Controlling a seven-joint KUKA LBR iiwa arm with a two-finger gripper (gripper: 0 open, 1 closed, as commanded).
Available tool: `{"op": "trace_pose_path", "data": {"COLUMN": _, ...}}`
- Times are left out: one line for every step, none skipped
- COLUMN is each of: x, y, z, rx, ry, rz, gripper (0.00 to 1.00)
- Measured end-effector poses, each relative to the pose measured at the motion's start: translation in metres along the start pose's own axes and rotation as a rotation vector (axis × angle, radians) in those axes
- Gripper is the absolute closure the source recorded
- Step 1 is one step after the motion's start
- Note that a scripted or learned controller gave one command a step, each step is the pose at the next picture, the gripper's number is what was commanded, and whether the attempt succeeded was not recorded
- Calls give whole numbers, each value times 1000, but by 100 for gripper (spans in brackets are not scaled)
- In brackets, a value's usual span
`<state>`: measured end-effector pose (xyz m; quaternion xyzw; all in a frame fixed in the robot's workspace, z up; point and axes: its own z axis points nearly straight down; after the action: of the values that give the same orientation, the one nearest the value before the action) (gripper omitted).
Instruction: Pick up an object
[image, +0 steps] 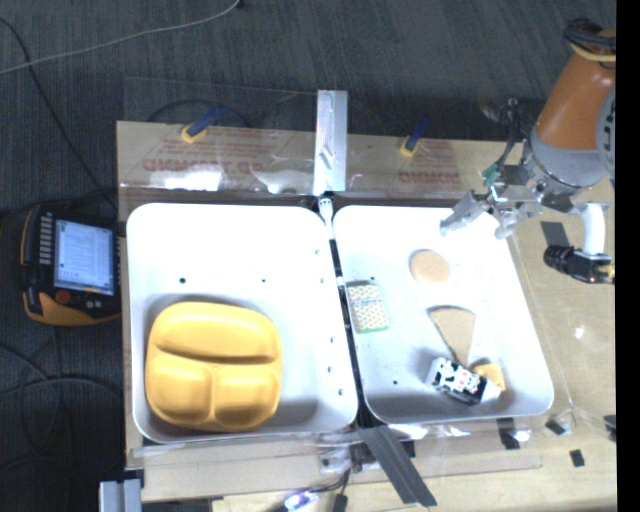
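Yellow foam-like block (212, 363), one, is lying in the left bin (230, 225), filling its 6 o'clock portion; it is large, rounded and lobed.

Right bin (500, 300) is holding five smaller items:
- one tan round disc (430, 266), sitting toward 12 o'clock of that bin;
- one tan cone-shaped piece (455, 326), lying just below the disc near the bin's centre;
- one small green patterned card or packet (367, 307), resting at 9 o'clock beside the divider;
- one black-and-white small object (456, 379), sitting at 5 o'clock;
- one small yellow piece (490, 374), touching it on its 3 o'clock side.

Gripper (478, 208), one, is hovering at the right bin's 1 o'clock corner over the rim, well apart from every item and carrying nothing; whether its fingers are apart or together cannot be told. Grey arm with orange band (575, 110) is reaching in from 3 o'clock.

Two white bins are sitting side by side on a wooden bench (150, 150). Dark carpet (60, 110) is surrounding it, with one handheld control pendant (72, 262) lying at 9 o'clock.
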<state>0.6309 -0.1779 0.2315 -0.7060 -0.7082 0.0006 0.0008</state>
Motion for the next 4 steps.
{"op": "trace_pose_path", "data": {"x": 12, "y": 22, "z": 137, "rx": -2, "ry": -3, "rz": -52, "gripper": 0}}
{"op": "trace_pose_path", "data": {"x": 13, "y": 22, "z": 128, "rx": 0, "ry": -5, "rz": -54, "gripper": 100}}
{"op": "trace_pose_path", "data": {"x": 4, "y": 7, "z": 110, "rx": 1, "ry": 0, "rz": 98, "gripper": 100}}
{"op": "trace_pose_path", "data": {"x": 72, "y": 11, "z": 113, "rx": 2, "ry": -1, "rz": -8, "gripper": 100}}
